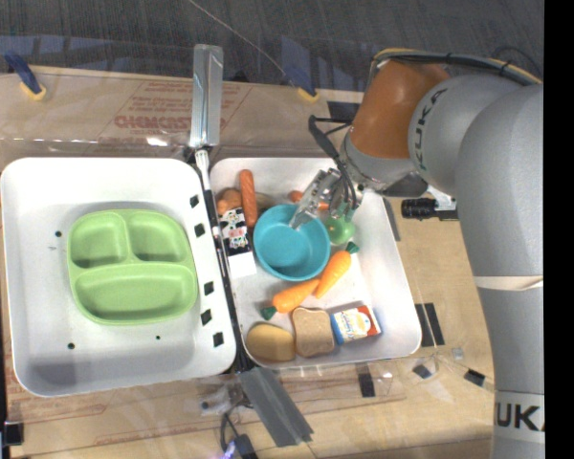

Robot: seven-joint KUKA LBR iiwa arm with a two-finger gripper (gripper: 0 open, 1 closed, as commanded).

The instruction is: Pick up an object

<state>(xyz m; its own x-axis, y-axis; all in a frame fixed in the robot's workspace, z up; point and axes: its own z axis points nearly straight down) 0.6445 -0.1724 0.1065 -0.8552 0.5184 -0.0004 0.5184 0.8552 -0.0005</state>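
1. Right bin (402,295): blue bowl (289,244) near its centre, carrot (316,282) just below it.
2. Gripper (318,205) at bowl's upper-right rim, fingers seemingly pinching the rim.
3. Green goblet-like item (342,226) just right of gripper.

- Left bin (19,285): white, holding a lime-green divided tray (131,264).
- Right bin (402,295): white.
- Bowl (289,244): turquoise blue.
- Carrot (314,283) at the bowl's 5 o'clock: orange.
- Bread slice (312,332): brown crust.
- Carton (353,324): orange, blue and white.
- Arm (478,151): grey, with an orange band (394,108).
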